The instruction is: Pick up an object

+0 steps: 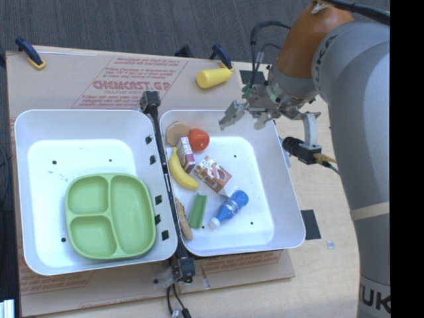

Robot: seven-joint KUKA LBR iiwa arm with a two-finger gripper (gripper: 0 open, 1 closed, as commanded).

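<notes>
Gripper [246, 114]: above right bin's [281, 197] far rim, jaws apparently parted, nothing between them. Contents: banana [180, 171], tomato [198, 139], carton [212, 173], blue bottle [229, 208].

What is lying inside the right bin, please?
The right bin holds a banana, a tomato, a brown carton, a blue bottle, a green stick and a tan disc. Whatever lies beneath them is covered.
</notes>
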